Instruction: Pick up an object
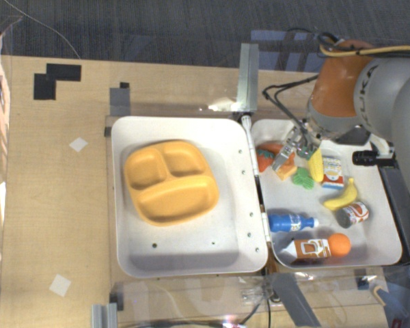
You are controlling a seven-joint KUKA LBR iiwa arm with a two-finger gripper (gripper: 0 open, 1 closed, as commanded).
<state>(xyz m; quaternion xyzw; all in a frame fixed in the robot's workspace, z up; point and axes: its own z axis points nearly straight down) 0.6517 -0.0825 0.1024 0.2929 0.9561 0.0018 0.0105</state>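
Hard to call the grip state of the gripper (pixel 292 153) from this slant: open or closed, impossible to tell, with metal parts and cables bunched over the spot. Sits low over the upper left part of the right bin (pixel 395 250), right by a small orange block (pixel 284 170), probably the target, since nothing else lies so directly beneath it. No telling whether touching or just above, and nothing visibly clamped. Just left of that block, against the bin's wall, a red-orange piece (pixel 264 158), partly masked and hard to identify. Just right, a green lump (pixel 303 178), a yellow item (pixel 316 166) and a small white-and-red carton (pixel 332 171), packed close, so likely awkward to pick without nudging neighbours. Lower down and better spaced: a banana (pixel 342 197), a can on its side (pixel 354 214), a blue bottle (pixel 291 221), a brown bottle (pixel 311 249) touching an orange ball (pixel 339 244). In the left bin (pixel 133 251), only a yellow divided tray (pixel 169 182), well apart from the arm. Beyond the frame's right side, most of the arm cut off; under its orange band, the bin's top right corner hidden.
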